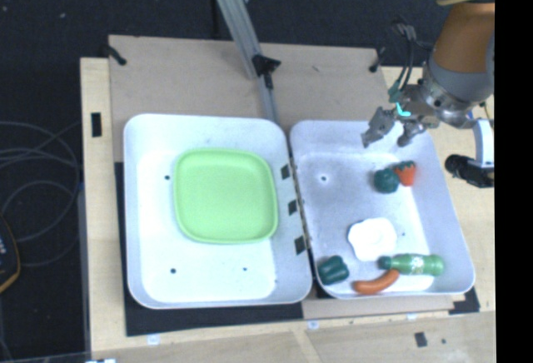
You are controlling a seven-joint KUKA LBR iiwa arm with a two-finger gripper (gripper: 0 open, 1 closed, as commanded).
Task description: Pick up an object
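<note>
My gripper (pixel 391 134) hangs over the far edge of the right bin (pixel 333 155), its two fingers spread open with nothing between them. Just below it, toward the bin's right side, lie a dark teal round object (pixel 385 181) and a small orange-red object (pixel 405 174), touching each other. Nearer the front lie a white lump (pixel 371 237), a green bottle (pixel 414 264), an orange sausage-shaped object (pixel 375 283) and a dark green block (pixel 332 270) in the front left corner.
The left bin (pixel 150 270) holds a light green square plate (pixel 225 195). A grey metal pole (pixel 237 7) slants up from between the bins at the back. The arm's orange band (pixel 463 28) stands at the right.
</note>
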